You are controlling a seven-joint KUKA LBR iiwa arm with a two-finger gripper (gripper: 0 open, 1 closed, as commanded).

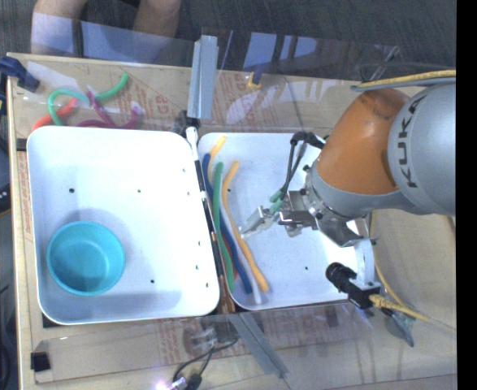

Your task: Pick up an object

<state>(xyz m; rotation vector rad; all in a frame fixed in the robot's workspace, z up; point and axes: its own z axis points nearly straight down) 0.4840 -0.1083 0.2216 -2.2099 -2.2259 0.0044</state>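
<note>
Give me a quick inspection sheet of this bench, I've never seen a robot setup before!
Surface: wooden bench bearing two white bins side by side.
Job's things: long yellow, green and blue strips along the right bin's left side; blue bowl in the left bin.
Clutter: coloured loops behind the left bin.
Grippers: gripper low over the right bin, beside the strips.
Cables: black cable on the wrist.
Surroundings: person's legs behind the bench.

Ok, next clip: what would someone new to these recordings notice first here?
Most likely the big grey arm with its orange band, reaching in from the right over the right bin, its gripper low near a bundle of long sticks in yellow, green and blue along that bin's left side. Next, the blue bowl sitting alone in the near left corner of the left bin.
</note>
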